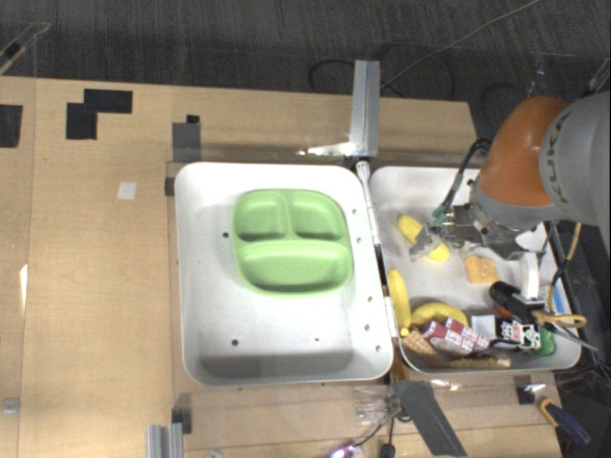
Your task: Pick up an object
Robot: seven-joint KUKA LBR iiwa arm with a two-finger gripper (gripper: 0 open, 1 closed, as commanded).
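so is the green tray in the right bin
No, the green tray lies in the left bin; the right bin holds the bananas and other small items.

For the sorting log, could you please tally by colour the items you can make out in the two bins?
Green: 1, divided plate
Yellow: 4, banana, long piece, corn-like piece, small piece
Orange: 1, wedge
Red and white: 1, packet
Total: 7; the right bin's lower corner is too cluttered to count.

Even, fairly bright overhead light. The left bin carries a soft grey shadow along its near inner wall, well left of the gripper. The arm, right of the gripper, looks soft and slightly blurred. Small objects below the gripper are low in detail.
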